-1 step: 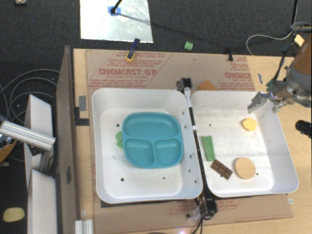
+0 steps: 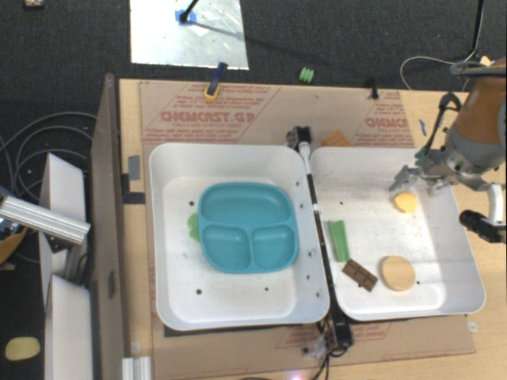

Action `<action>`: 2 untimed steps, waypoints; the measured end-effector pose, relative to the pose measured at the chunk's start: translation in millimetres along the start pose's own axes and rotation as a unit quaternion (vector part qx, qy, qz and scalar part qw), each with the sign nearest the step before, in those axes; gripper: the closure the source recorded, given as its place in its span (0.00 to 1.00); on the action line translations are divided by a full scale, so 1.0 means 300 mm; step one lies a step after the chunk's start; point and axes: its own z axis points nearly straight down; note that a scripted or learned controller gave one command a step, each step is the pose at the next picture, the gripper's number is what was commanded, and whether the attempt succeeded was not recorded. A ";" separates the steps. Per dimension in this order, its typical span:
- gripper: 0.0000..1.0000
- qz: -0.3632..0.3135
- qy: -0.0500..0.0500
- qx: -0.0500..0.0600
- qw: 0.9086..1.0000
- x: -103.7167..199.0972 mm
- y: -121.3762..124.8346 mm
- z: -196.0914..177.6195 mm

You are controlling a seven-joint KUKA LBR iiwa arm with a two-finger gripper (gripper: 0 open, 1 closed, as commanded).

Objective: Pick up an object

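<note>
The right bin holds a small yellow piece near its far right. A green stick, a brown chocolate bar and a round tan disc lie nearer the front. My gripper hangs at the end of the grey and orange arm, just above and behind the yellow piece. Nothing shows in its grasp.
The left bin carries a blue divided plate with a green item peeking out at the plate's left edge. A black divider runs between the bins. Cardboard lies behind them.
</note>
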 end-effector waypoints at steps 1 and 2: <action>0.00 0.000 -0.001 -0.002 1.000 0.000 -0.025 0.089; 0.00 -0.001 -0.002 -0.009 1.000 0.035 -0.137 -0.470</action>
